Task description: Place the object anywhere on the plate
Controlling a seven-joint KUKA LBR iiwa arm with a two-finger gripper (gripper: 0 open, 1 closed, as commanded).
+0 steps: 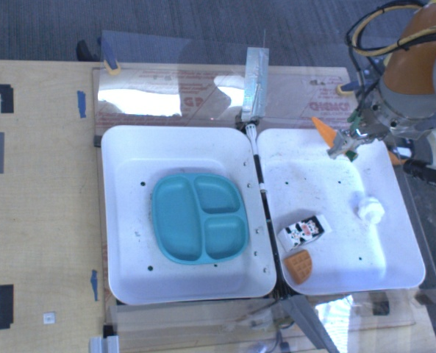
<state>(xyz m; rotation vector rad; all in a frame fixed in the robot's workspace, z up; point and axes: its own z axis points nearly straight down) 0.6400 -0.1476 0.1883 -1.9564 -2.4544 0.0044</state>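
Looking down on the bench, you see two shallow white bins side by side: the left bin at centre frame and the right bin toward the right of the frame. Your teal plate, with three compartments, lies flat in the middle of the left bin, and nothing rests on it. In the right bin, note four things. A small black-and-white patterned object lies near the bin's lower left area, tilted, and just below it sits an orange rounded piece, close to it but whether they touch cannot be told. A small white lump lies right of centre, well apart from those two. An orange wedge-shaped piece rests at the bin's upper edge, just left of the claw. The arm, grey with an orange band, enters at the upper right of the frame, cables looped over it. The claw sits over the upper part of the right bin, near the orange wedge; you cannot tell from this view how it is set, nor see anything held in it. Clear plastic sheeting lies behind both bins at the upper middle of the frame, with blue tape marks on the bench to the left.
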